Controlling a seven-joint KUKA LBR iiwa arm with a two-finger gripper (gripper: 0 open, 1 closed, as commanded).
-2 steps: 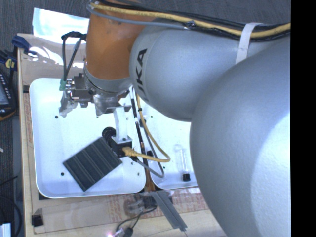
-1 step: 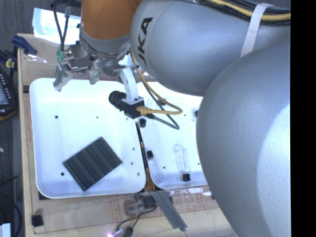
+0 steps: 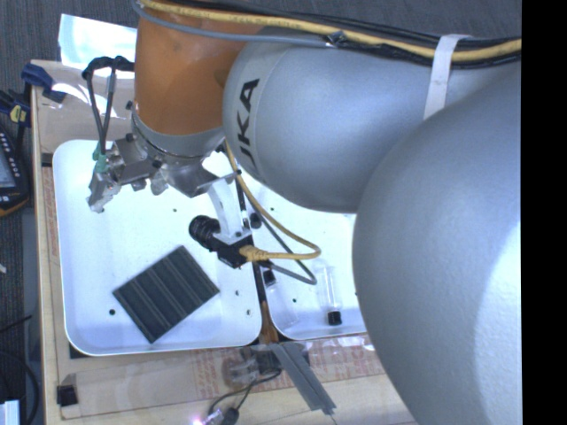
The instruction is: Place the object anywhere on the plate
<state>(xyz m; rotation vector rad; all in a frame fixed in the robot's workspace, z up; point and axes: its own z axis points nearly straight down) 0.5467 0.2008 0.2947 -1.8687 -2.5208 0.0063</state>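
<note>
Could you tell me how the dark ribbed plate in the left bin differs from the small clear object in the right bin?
The dark ribbed plate is dark grey and opaque; the small clear object is see-through with a black end. The plate is much larger, flat and square, while the clear object is slim and elongated. The plate lies turned diagonally; the clear object points roughly toward the near rim. Both rest on white bin floors, apart from the tool.

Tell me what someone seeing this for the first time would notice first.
The huge grey arm with its orange band fills the upper right, reaching over the left white bin. Its claw hangs near that bin's upper left. A dark ribbed rectangular plate lies tilted near the bin's front.
</note>
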